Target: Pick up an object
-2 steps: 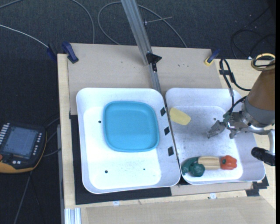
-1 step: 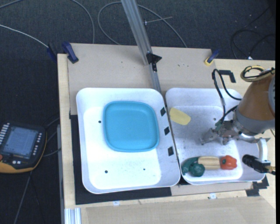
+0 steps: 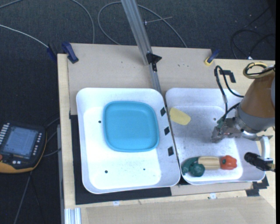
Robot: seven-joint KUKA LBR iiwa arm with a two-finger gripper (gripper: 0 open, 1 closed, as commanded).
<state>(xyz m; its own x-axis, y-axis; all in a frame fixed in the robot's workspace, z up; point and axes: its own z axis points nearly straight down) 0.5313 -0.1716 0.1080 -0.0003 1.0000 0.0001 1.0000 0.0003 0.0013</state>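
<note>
- The left bin [image 3: 87, 144], smooth white plastic, holds a square, round-cornered blue plate [image 3: 131, 126].
- The right bin [image 3: 197, 98] holds a flat pale-yellow piece [image 3: 180, 116] near its upper left.
- Along its near wall lie a dark green lump [image 3: 193, 168], a tan cylinder [image 3: 209, 162] and a red tomato-like object [image 3: 228, 162].
- The hand [image 3: 218, 133] hangs low over the speckled floor, above these; whether clenched or released, I cannot tell.

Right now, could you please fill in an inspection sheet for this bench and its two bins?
Surface: wooden bench with left bin and right bin side by side.
Job's things: yellow piece at right bin's upper left; green object, tan block and red object in a row along its near edge.
Clutter: blue plate in left bin.
Grippers: gripper low over right bin, holding nothing visible.
Cables: loops on floor behind bench.
Surroundings: teach pendant on floor, left.
</note>
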